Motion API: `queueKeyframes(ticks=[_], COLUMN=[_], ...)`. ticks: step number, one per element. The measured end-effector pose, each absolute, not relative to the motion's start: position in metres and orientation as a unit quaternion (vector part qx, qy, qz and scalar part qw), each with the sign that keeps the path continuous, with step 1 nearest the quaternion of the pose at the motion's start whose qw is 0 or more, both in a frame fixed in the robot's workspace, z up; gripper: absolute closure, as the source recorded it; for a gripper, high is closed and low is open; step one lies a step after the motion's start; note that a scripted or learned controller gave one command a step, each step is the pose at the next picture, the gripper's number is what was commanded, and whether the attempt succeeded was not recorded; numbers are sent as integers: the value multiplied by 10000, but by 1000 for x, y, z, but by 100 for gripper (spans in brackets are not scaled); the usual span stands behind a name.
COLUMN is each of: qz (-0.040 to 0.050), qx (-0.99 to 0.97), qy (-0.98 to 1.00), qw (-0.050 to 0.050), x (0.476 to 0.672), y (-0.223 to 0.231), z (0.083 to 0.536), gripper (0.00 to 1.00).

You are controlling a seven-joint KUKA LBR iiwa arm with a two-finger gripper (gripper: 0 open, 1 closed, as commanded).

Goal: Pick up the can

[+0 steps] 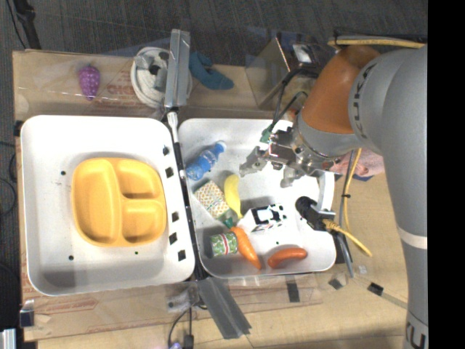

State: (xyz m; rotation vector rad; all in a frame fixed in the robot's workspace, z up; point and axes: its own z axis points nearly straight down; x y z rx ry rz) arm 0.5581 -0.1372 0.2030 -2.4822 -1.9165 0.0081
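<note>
The grey arm [385,115], with its orange band, rises closest to the lens and carries lettering on its shell that is too foreshortened to read. Below it the gripper [270,160] hangs over the right bin [218,133], above the bin's bare floor and apart from every object; nothing sits between its fingers, and whether they are spread or closed cannot be told.

Taking the banana [232,193] as the marker: the can [224,244], one only, lies on its side below it near the bin's lower edge, with a green label whose print is illegible. Touching the can's right side is one carrot [246,244], and further right one red sausage [287,255]. Just right of the banana is one black-and-white block [267,217]. Just left of it lies a patterned box [211,198], and up-left one blue bottle [204,161].

Well left of the banana, the left bin [43,144] holds one yellow divided tray [120,199] with three compartments.
</note>
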Motion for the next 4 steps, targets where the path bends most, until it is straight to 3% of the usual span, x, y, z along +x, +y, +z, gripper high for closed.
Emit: queueKeyframes(ticks=[1, 2, 3, 4], qz=[-83, -114, -65, -75], qx=[-8371, -8324, -8240, -8219], qy=[-5469, -5538, -5665, -5695], qw=[-81, -157, -58, -41], x=[548, 519, 533, 534], y=[-148, -102, -93, -90], z=[114, 107, 99, 110], gripper=[0, 0, 0, 100])
